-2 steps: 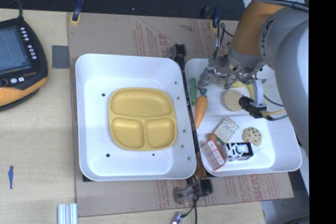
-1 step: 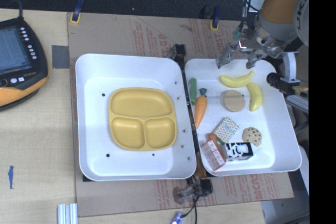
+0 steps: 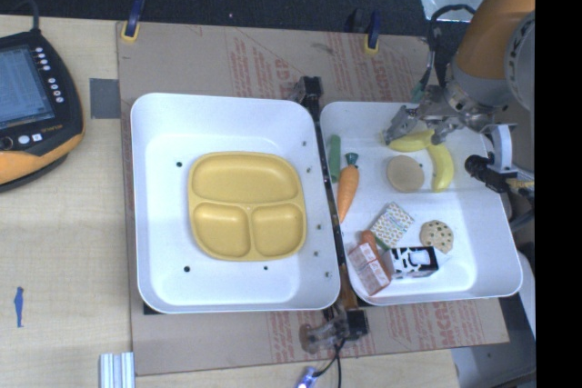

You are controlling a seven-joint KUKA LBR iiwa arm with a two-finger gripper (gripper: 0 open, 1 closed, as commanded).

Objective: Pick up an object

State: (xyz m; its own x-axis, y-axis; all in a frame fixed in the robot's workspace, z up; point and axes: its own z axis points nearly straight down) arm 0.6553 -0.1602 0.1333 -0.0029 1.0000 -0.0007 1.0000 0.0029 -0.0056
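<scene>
My gripper (image 3: 422,128) is down in the right bin (image 3: 491,273), at its far side, with the grey and orange arm coming in from the right. Its two fingers are spread open, one on either side of the upper end of a yellow banana (image 3: 442,168). The banana curves from under the gripper down to the right and still lies on the bin floor. A round tan disc (image 3: 406,174) lies just left of the banana.
The right bin also holds a carrot (image 3: 347,186), a green stick (image 3: 334,150), a checkered packet (image 3: 392,223), a cookie (image 3: 436,235), a black-and-white item (image 3: 416,260) and a reddish carton (image 3: 368,265). The left bin (image 3: 155,195) holds a yellow divided plate (image 3: 246,203). A teach pendant (image 3: 32,109) sits far left.
</scene>
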